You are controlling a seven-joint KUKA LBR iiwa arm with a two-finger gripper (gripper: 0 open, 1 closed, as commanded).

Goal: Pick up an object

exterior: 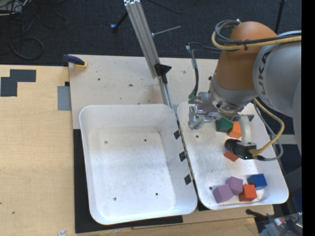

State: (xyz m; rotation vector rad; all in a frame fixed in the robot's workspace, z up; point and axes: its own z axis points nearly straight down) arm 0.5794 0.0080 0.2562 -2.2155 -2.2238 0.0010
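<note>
Because every block lies in the right bin (280, 193), the gripper (197, 116) hangs low over that bin's upper left corner, beside the green block (223, 126), its opening impossible to judge, nothing visibly held.

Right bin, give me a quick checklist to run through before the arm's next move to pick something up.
1. Objects available in the right bin: ok; purple blocks, blue block and orange block sit near its front corner.
2. Claw above the right bin: ok, near its back left.
3. Claw holding a block: cannot tell.
4. Green block reachable: not ok; partly hidden under the wrist.
5. Front cluster separable: not ok; blocks touch each other.
</note>
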